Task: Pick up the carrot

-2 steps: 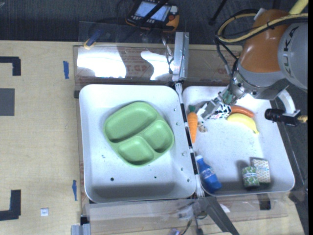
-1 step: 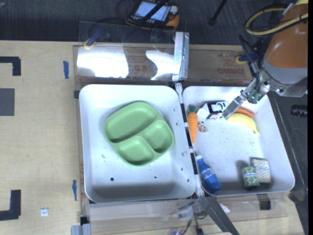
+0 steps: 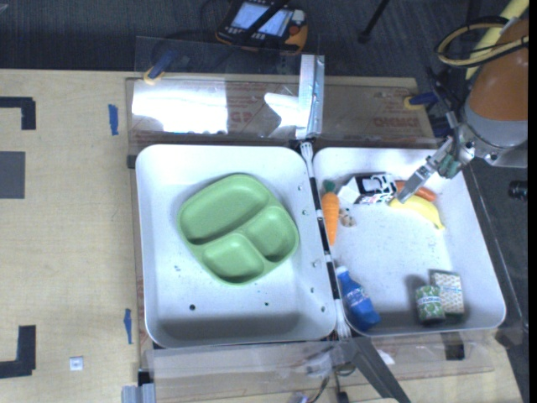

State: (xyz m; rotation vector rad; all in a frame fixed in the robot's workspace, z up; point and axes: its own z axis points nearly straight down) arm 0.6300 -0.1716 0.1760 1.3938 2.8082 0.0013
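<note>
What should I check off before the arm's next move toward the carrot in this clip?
1. Carrot located: ok, it lies in the right bin along its left wall, leafy end toward the back.
2. Carrot free of the gripper: ok, nothing touches it.
3. Gripper lined up over the carrot: not ok, it sits further right, near the banana and the black-and-white item.
4. Room beside the carrot: cannot tell, the bin wall looks tight against it.
5. Blue bottle clear of the carrot: ok, it lies nearer the front with a gap.
6. Finger opening: cannot tell.
</note>
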